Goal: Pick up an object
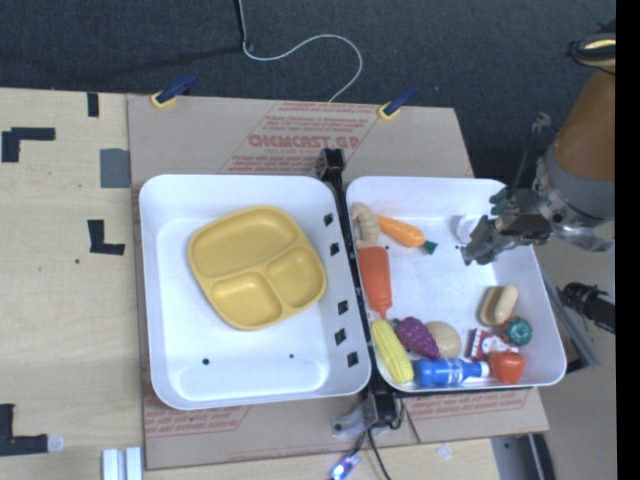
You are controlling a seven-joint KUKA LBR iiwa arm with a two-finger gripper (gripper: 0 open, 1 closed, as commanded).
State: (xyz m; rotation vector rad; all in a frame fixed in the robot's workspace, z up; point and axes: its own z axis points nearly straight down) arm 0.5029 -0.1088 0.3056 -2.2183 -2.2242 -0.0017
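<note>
Gripper (480, 246) over right bin (452, 190) upper right | finger state: we cannot tell | nearest pick: carrot (402, 232), lying apart from neighbours | advice: we centre above it, descend straight, avoid bin wall.

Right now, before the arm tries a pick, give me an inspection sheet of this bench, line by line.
Surface: cardboard sheet under two white bins, left bin and right bin.
Job's things: carrot, corn cob, purple grapes, hot dog bun, blue bottle, red tomato, long orange-red piece, all in the right bin.
Clutter: yellow divided plate in the left bin.
Grippers: gripper low over the right bin's far right part, nothing seen between its fingers.
Cables: white cable looping beyond the bins.
Surroundings: dark carpet.
</note>
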